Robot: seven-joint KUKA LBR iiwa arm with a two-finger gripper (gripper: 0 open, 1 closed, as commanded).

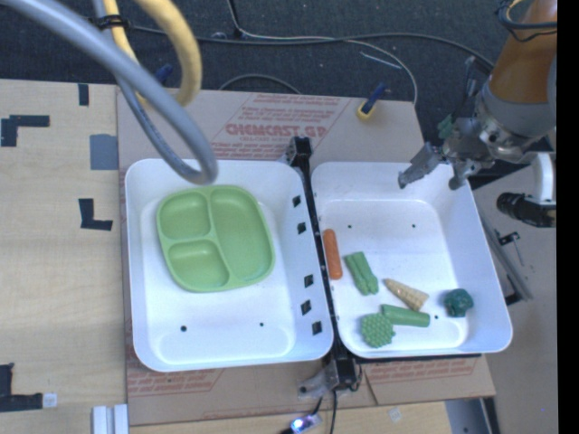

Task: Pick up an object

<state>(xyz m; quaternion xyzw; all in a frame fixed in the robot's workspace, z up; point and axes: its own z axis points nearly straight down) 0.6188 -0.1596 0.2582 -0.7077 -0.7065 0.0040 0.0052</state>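
Observation:
My gripper (433,175) hangs above the back right corner of the right bin (412,213), its two fingers spread apart with nothing between them. In the front half of that bin lie an orange carrot (333,253), a green ridged piece (362,273), a pale yellow cone (406,292), a green stick (404,316), a round green knobbly piece (378,330) and a dark green broccoli piece (458,302). All of them lie well in front of the gripper.
The left bin (145,242) holds a green divided plate (215,237). A grey hose (136,89) and a yellow hose (172,25) arch over the back left. Cables cross the dark floor behind the bins.

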